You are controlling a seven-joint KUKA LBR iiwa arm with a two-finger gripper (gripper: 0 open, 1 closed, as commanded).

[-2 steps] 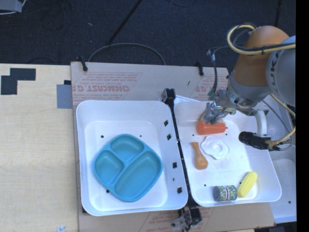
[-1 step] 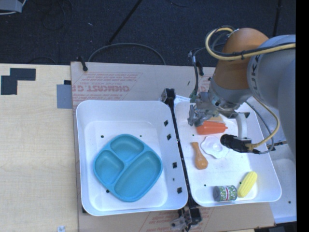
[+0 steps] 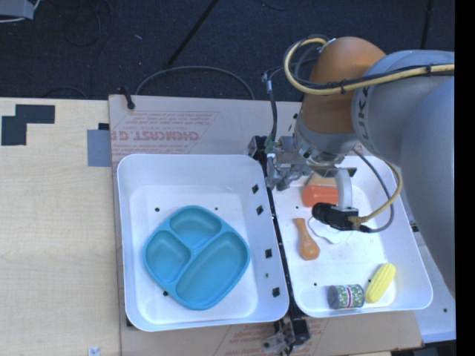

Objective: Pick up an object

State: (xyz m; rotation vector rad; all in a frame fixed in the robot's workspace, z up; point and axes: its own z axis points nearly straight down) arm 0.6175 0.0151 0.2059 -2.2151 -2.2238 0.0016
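My gripper (image 3: 286,170) hangs over the far left part of the right bin (image 3: 415,273), close to the wall between the bins. Just right of it lies an orange-red block (image 3: 319,195), partly under the wrist. An orange club-shaped toy (image 3: 306,240) lies in front of the gripper, apart from it. A yellow corn cob (image 3: 381,282) and a small green and white can (image 3: 346,296) rest near the bin's front edge. A white scrap (image 3: 335,234) sits beside the orange toy. Nothing shows between the fingers.
The left bin (image 3: 141,176) holds a blue divided plate (image 3: 196,256). The grey arm with its orange band (image 3: 338,87) covers the back right of the right bin. A cardboard sheet (image 3: 185,128) lies behind the bins.
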